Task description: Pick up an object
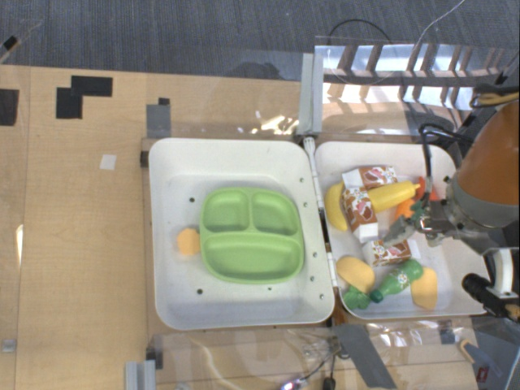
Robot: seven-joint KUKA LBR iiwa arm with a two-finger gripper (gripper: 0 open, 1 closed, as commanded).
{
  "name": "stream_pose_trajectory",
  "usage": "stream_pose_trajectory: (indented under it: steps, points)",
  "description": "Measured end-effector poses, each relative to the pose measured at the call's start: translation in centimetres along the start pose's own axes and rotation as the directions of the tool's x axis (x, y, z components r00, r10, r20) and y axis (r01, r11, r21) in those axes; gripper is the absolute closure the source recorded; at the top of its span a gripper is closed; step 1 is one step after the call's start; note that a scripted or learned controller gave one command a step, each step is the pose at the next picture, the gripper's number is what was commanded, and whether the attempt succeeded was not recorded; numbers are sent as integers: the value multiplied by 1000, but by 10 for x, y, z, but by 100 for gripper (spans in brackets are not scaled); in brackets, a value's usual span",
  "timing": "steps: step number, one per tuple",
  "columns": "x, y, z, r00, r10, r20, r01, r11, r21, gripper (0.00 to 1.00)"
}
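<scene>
— Where does the gripper [404, 227] hang?
— Over the right white bin [457, 303], above a small red-and-white carton [390, 253] lying flat beside a green plastic bottle [398, 282].
— Its fingers?
— Spread, gripping nothing.

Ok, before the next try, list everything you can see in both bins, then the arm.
Divided plate: 1, green, middle of left bin.
Round fruit: 1, orange-yellow, left bin, touching the plate's left edge.
Squeeze bottle: 1, yellow, upper part of right bin.
Cartons: about 3, brown and white, right bin centre.
Green bottle: 1, right bin, near front.
Yellow fruit pieces: about 3, right bin.
Gripper: 1, dark, over right bin.
Arm: 1, grey and orange, right.
</scene>
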State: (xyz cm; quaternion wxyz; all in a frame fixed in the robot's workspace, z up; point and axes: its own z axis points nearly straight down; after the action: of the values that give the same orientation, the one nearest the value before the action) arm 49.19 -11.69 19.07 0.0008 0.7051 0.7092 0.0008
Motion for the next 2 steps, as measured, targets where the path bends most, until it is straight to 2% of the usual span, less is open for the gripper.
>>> stream_pose_trajectory:
  steps: [1, 2]
  points:
    - [-6, 60, 99, 998, 57, 1, -57, 998, -8, 0]
    - [7, 115, 102, 1000, 0, 0, 0, 1000, -8, 0]
